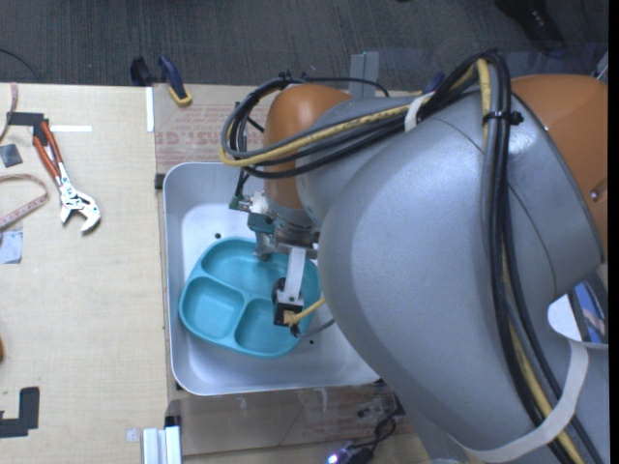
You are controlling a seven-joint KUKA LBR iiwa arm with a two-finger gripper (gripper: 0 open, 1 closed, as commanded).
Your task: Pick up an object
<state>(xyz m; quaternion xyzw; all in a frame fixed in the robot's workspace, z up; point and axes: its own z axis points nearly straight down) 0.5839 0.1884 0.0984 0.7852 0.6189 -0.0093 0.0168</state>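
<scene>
Dark carpet (242, 27) runs behind a pale wooden tabletop (87, 336). The one thing on offer is a blue divided plate (218, 303), lying flat in the white bin (198, 222) toward its lower left in the view. Over the plate's upper compartment hangs the tool (264, 247); whether it is released or clenched I cannot tell. A smooth, shallow plate gives little to pinch, so the tool may skid off a divider ridge or tip the plate against the bin wall. The plate's left rim sits near that wall, leaving scant room; bare bin floor opens above it. The grey arm (435, 259) covers the bin's right side.
</scene>
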